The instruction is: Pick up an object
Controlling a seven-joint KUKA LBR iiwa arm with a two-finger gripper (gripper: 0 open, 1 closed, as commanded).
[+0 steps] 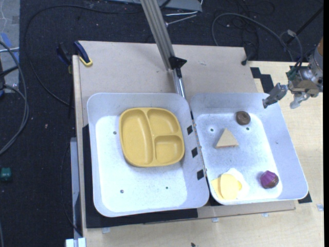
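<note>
Above right bin's [288, 133] far-right rim | gripper [285, 98] seen spread open, nothing held | brown disc [243, 118], wedge [226, 139] left untouched

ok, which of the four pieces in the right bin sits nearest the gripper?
The brown round piece, at the bin's far side, closest to the gripper.

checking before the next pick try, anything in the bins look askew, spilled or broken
Nothing stands out. The yellow divided plate lies flat in the left bin. The brown disc, tan wedge, pale yellow piece and purple piece lie apart in the right bin. The gripper hangs over that bin's far right edge.
</note>
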